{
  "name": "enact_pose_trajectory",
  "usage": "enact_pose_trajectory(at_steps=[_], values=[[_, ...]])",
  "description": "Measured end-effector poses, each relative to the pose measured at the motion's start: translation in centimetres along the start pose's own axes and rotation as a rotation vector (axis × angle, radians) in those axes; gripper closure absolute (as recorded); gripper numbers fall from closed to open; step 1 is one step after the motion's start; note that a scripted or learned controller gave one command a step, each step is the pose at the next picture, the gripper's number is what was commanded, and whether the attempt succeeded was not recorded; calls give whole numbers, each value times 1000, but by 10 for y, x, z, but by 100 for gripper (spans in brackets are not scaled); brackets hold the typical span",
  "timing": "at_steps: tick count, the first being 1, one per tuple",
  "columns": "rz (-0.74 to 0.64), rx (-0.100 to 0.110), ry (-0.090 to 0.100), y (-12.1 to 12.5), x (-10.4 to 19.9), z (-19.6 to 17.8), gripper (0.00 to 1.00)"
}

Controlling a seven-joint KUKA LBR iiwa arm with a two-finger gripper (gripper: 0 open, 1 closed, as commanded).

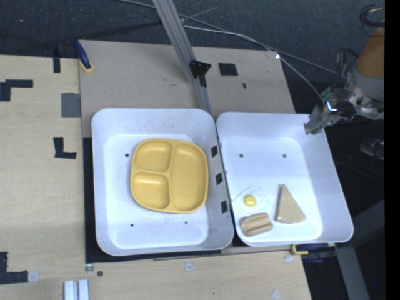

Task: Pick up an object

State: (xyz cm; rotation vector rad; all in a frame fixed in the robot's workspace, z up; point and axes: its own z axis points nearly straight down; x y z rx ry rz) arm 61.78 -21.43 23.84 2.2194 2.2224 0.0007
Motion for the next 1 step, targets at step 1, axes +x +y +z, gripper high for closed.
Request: enact_pose_trajectory(at_steps=[1], values=[[-5, 1, 2, -4, 59, -5, 100]])
